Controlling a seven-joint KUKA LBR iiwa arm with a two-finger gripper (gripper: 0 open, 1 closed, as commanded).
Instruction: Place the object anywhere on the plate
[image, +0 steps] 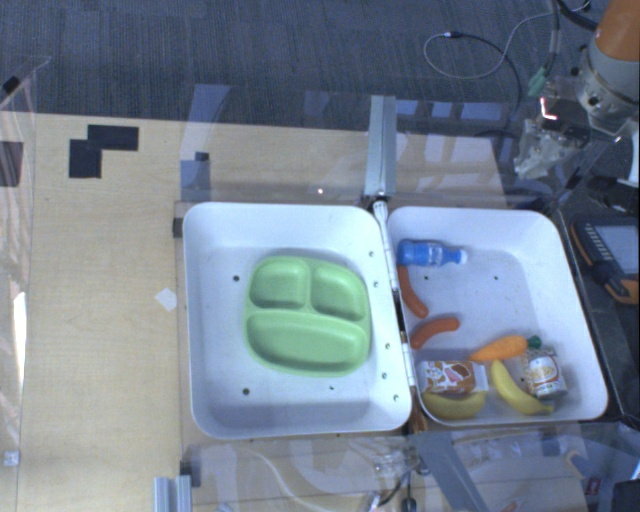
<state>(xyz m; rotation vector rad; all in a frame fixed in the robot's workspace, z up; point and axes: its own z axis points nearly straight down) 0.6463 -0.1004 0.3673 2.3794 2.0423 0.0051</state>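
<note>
A green plate (306, 315) with three compartments lies in the left bin (215, 400). The right bin (520, 235) holds a blue bottle (428, 254), two orange-red sausages (409, 292) (435, 328), a carrot (498, 349), two bananas (514, 390) (454, 404), a small jar (544, 373) and a packet (449, 377). My gripper (545, 150) hangs at the upper right, beyond the right bin's far edge and above the bench, with nothing seen in it.
A metal divider post (379, 150) stands between the bins at the back. Cables (480, 50) run across the dark floor behind. A black device (608, 250) sits right of the right bin. Clear panels edge the bench.
</note>
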